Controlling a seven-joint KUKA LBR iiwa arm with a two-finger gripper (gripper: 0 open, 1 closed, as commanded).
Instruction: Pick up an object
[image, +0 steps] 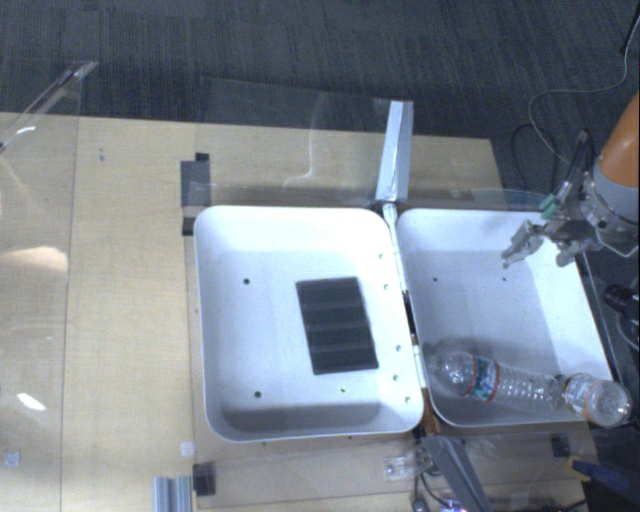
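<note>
The end effector (540, 245) hovers over the upper right of the right bin (470, 240), its two fingers spread apart with nothing between them. Two clear plastic bottles lie along that bin's near wall: the labelled bottle (480, 378) and the second bottle (597, 397) in the corner. A black ribbed pad (338, 325) lies flat in the left bin (230, 300). The risks I see: round, slick bottles may roll or squirt from the fingers, and the near wall crowds a descent
</note>
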